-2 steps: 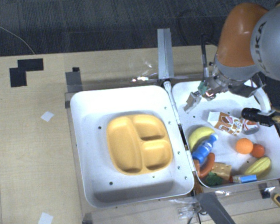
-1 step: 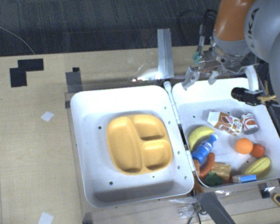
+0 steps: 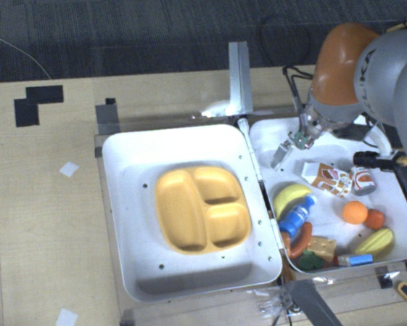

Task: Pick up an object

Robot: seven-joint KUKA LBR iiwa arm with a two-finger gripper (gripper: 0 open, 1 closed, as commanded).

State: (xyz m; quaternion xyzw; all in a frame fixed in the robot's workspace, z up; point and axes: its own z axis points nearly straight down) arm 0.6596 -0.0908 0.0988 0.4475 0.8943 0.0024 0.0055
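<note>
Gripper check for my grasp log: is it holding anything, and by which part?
Nothing is held. The gripper hangs above a bare patch of the right bin, apart from the toys.

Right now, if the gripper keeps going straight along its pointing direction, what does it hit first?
Probably bare floor of the right bin: the gripper points down-left, short of the banana. Depth is unclear.

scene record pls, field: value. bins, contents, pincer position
left bin: holds a yellow divided tray
right bin: banana, blue bottle, orange, printed packet, other small toys along the near edge
pincer: over the far left corner of the right bin, apart from the toys
held: nothing seen at the pincer
</note>
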